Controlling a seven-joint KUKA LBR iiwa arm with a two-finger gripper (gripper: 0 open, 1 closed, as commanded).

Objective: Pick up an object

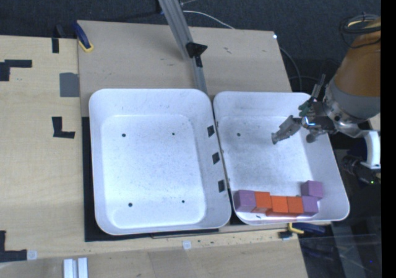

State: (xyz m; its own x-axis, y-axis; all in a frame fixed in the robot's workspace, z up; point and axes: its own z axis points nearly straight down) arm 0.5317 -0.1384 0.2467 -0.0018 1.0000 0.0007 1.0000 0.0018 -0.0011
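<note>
The bench (247, 47) spreads wide under everything, pale board with a metal post (176, 13) slanting up from its far edge. On it, two white bins sit side by side, rims touching. The left bin (99, 147) has a speckled floor with four dark dots. The right bin (247, 109) carries the action. The grey arm (359, 78), orange band showing, comes in over that bin's right edge. Its gripper (296, 129) hangs over the bin's middle, toward the right rim, fingers spread apart with nothing between them. And there are the targets: a row of blocks tucked along the right bin's near edge, with a purple block (245, 199) at the left end, orange blocks (278, 204) in the middle, and a second purple block (312, 191) stacked at the near right corner. Gripper and blocks well apart.
</note>
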